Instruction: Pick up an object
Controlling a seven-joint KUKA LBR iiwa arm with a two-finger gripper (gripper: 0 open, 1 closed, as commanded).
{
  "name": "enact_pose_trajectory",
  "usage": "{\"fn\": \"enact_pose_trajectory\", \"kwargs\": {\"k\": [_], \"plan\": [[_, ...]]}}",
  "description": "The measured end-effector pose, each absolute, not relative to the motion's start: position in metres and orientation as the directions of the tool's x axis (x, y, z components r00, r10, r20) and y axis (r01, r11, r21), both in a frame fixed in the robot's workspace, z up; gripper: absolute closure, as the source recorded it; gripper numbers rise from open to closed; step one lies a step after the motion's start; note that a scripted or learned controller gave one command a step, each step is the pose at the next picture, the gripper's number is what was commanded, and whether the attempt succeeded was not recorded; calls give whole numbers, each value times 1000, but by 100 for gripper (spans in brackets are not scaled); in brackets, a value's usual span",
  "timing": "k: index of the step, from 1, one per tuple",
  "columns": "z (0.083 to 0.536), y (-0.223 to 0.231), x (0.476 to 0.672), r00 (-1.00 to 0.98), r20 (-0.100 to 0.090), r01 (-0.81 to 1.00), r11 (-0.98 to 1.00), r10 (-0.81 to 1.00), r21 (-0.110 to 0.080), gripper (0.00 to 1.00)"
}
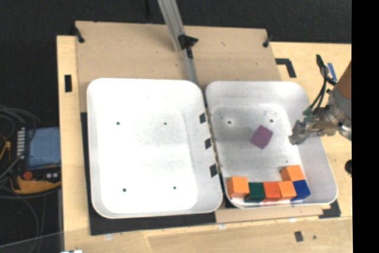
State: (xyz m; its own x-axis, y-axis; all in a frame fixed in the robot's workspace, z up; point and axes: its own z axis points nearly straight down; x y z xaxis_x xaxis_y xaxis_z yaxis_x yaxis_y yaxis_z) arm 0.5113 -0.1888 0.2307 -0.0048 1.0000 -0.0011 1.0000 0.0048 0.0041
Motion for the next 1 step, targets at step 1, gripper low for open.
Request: {"fn": "enact_pose_trajectory", "kwargs": {"k": [1], "plan": [[226, -130, 518, -8, 1, 1000, 8, 1000, 1, 100]]}}
